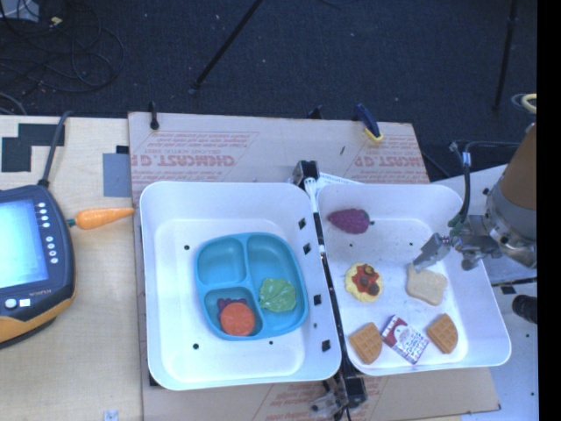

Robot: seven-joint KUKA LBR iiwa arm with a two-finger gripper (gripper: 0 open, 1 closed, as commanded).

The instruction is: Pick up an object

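Observation:
My gripper [450, 254] hangs over the right side of the right bin [478, 358], with the arm coming in from the right. Its fingers [430, 251] look spread and hold nothing. Just below them lies a pale bread slice [426, 285]. Left of that is a small yellow tart with red topping [364, 281]. A purple eggplant-like piece [349, 221] rests near the bin's back. Along the front lie a waffle [365, 342], a red-and-white packet [405, 338] and a second waffle [443, 332].
The left bin [166, 340] holds a blue divided plate [219, 261] with a red tomato [237, 317] and a green leaf [279, 296]. An orange carrot [103, 218] and a teach pendant [26, 261] lie on the bench to the left.

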